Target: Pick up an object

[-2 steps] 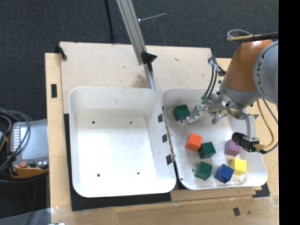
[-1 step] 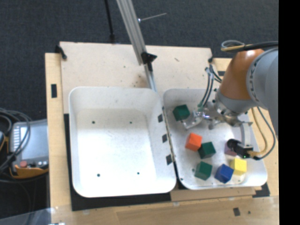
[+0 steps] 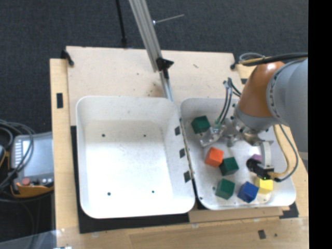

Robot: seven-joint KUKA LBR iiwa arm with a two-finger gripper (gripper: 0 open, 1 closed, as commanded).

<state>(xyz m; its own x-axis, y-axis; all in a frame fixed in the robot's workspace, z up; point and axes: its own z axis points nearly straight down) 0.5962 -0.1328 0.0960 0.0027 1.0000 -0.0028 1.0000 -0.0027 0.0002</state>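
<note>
The right bin holds several small blocks: a green cube at its upper left, an orange cube, a dark green cube, another green cube, a blue cube, a yellow cube and a purple piece. My gripper hangs over the right bin, between the upper green cube and the orange cube, just above the orange one. Nothing shows between its fingers.
The left bin lies beside the right one, with black clips along the shared edge. A slanted aluminium post rises from the bench behind the bins. A pendant and cables sit off the bench at left.
</note>
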